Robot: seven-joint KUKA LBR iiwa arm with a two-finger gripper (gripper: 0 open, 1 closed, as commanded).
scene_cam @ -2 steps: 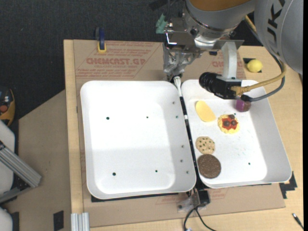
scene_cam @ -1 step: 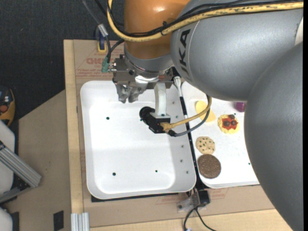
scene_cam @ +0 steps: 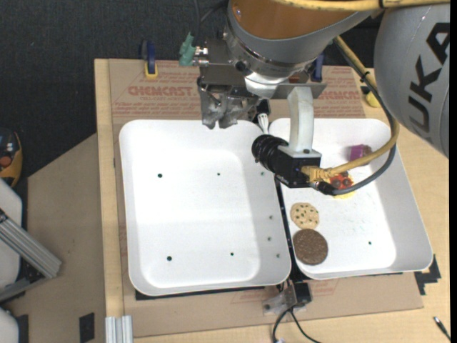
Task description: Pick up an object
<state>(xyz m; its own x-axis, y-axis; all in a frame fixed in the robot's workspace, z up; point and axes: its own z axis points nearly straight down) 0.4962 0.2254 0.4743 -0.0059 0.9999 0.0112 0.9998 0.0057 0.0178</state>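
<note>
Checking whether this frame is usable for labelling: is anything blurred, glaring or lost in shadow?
Camera view: the small cookies and purple piece are sharp; the left bin shows bright, soft glare without losing its rim; the close arm looks soft; the gripper sits in shade.

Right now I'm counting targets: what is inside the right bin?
The right bin holds a light cookie, a dark cookie and a purple block. The arm covers the bin's upper left.

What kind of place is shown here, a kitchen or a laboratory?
Most likely a robotics laboratory, not a kitchen: a large industrial arm reaches over two shallow white bins on a clamped cardboard sheet, and toy food such as a cookie serves as test objects.
</note>
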